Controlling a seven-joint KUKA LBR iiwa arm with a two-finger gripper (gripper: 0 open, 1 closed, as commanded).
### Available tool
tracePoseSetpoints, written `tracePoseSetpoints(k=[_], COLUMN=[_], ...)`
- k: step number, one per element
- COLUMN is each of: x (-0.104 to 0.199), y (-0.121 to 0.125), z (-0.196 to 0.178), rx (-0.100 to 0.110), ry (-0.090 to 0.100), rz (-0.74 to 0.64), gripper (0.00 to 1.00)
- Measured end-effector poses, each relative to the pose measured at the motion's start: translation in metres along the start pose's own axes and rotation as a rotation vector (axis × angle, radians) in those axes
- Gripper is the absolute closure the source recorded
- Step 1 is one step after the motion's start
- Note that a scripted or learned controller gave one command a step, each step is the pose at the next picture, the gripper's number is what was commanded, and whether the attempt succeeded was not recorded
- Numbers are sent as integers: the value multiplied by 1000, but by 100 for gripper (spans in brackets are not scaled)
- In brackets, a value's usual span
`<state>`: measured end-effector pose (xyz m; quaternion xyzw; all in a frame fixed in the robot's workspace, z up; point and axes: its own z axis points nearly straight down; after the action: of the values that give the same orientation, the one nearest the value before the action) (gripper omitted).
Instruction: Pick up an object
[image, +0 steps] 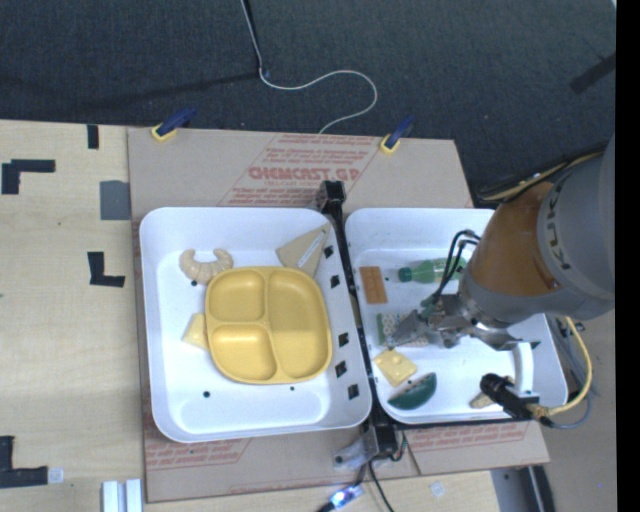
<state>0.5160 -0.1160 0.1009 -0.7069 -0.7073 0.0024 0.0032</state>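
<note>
Arm: you are reaching in from the right over the right bin (520, 222); the gripper (425, 325) is hanging low near the middle of that bin, just above the grey speckled piece (398, 325).
Jaws: you cannot tell whether they are open or closed; the wrist is covering them.
Nearest target: the grey speckled piece is lying toward the left edge of the right bin, below the orange-brown block (372, 284); it is probably light and flat, so take it across its narrow width.
Other options, right bin: the green bottle (428, 270) is lying on its side near the far edge, likely light, smooth and apt to roll, so grip across its body; the yellow wedge (395, 367) and the dark green piece (412, 391) are sitting near the front left corner, touching or nearly so.
Left bin (160, 330): the yellow divided plate (268, 324) is filling its middle; stiff, wide and shallow, it is offering only its rim.
</note>
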Motion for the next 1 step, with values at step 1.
tracePoseSetpoints(k=[1], x=[1], y=[0], z=[17], rx=[-5], ry=[-1], rz=[-1], gripper=[0])
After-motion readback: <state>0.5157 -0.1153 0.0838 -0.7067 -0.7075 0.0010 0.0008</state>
